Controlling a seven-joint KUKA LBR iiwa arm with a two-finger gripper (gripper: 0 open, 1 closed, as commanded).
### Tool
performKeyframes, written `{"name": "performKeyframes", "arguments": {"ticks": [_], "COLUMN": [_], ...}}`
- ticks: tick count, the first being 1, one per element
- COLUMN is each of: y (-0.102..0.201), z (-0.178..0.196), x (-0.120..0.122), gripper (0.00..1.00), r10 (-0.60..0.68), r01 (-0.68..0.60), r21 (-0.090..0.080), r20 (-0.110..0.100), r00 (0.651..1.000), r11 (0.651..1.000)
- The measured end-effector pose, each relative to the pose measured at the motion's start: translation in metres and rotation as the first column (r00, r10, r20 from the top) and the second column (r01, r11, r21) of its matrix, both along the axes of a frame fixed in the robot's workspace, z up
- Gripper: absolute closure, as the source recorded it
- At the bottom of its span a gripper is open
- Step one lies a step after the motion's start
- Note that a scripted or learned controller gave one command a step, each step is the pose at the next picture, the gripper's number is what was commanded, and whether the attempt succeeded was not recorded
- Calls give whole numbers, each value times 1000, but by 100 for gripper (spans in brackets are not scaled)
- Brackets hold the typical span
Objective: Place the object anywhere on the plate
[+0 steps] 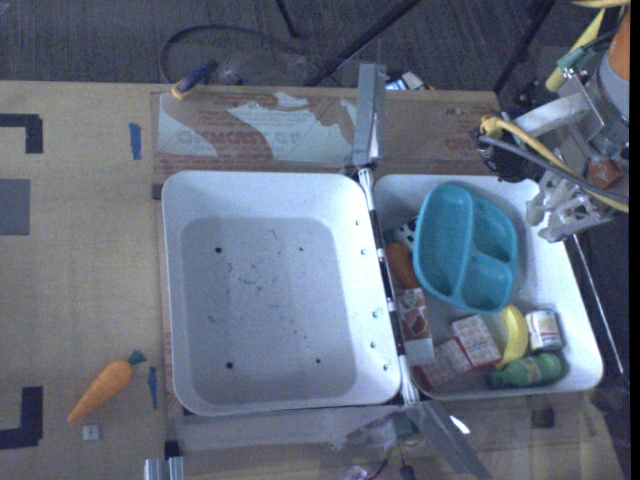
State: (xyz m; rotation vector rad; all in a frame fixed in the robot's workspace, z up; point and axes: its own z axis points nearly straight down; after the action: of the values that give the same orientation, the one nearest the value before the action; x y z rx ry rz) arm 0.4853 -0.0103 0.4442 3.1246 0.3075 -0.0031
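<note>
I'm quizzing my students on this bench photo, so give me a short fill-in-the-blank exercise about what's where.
1. The divided plate is coloured ____.
2. The plate lies in the ____ bin of the camera view.
3. The toy carrot lies outside both bins, on the ____.
4. The banana lies beside a small ____.

Missing words: blue; right; bench; can

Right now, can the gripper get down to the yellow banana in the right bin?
Probably yes. The banana lies uncovered near the right bin's front edge, wedged between a small carton, a can and a green object. The gripper sits above the bin's right rim, nothing between; tight neighbours may crowd it.
</note>
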Motion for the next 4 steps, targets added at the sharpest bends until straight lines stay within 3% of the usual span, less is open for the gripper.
{"name": "performKeyframes", "arguments": {"ticks": [2, 3, 4], "y": [-1, 44, 44], "z": [19, -10, 0], "x": [2, 7, 8], "gripper": [100, 100, 100], "r10": [-3, 116, 118], "r01": [3, -116, -118], "r21": [-3, 2, 1], "r20": [1, -3, -4], "r00": [1000, 993, 993], "r11": [1000, 993, 993]}}
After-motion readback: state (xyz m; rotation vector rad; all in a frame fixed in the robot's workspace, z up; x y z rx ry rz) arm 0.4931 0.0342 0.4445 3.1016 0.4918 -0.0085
